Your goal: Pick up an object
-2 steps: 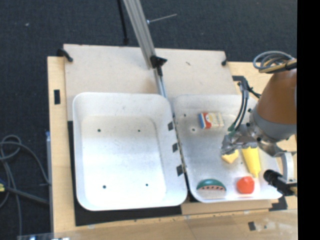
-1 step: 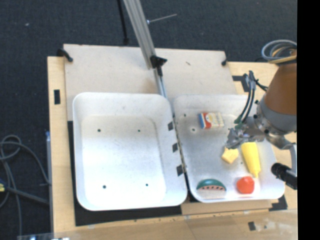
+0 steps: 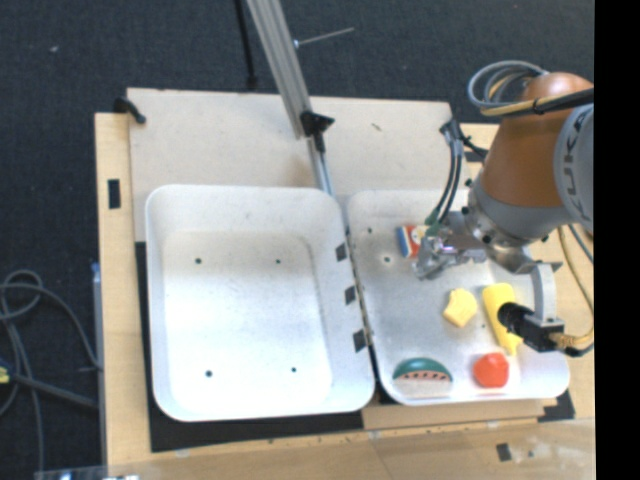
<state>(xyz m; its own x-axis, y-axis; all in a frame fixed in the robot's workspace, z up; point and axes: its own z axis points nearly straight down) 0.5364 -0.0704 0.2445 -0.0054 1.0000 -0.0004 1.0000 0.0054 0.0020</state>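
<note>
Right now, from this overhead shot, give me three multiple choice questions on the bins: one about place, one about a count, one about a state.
1. Where does the red ball lie?
A. right bin, near edge
B. left bin
C. on the bench

2. How many yellow things lie in the right bin?
A. none
B. two
C. four

3. Where is the gripper?
A. over the left bin
B. outside both bins
C. over the right bin, beside the red, white and blue object

Answers: 1 A, it sits by the watermelon slice toy. 2 B, the yellow block and the yellow banana-like piece. 3 C, it is at that bin's far part.
</note>
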